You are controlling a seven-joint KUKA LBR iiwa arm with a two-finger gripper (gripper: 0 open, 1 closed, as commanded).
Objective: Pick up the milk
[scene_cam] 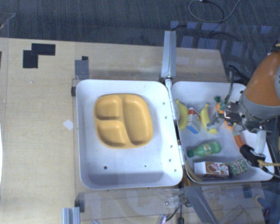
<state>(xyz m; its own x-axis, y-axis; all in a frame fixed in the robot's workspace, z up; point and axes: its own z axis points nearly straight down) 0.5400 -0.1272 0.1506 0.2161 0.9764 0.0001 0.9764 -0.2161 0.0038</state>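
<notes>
Milk not yet picked up; my fingers (222, 115) hover to its right.

The milk (192, 120), a small carton, lies in the right bin (196, 88), untouched, a banana (182, 112) touching its left side and another (205, 116) on its right. Below it lie a green bottle (204, 149), then a flat box (211, 169) and a dark bottle (238, 168). A yellow divided tray (123, 120) sits in the left bin (88, 171), well left of the milk. Whether my fingers are wide or narrow I cannot tell; the approach and grasp remain.

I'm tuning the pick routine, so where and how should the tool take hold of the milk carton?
Judging by its pose, grip the milk carton across its narrow sides, mid-body, coming from above. It lies tilted between two bananas, one on its left and another on its right, so side access looks tight.
</notes>
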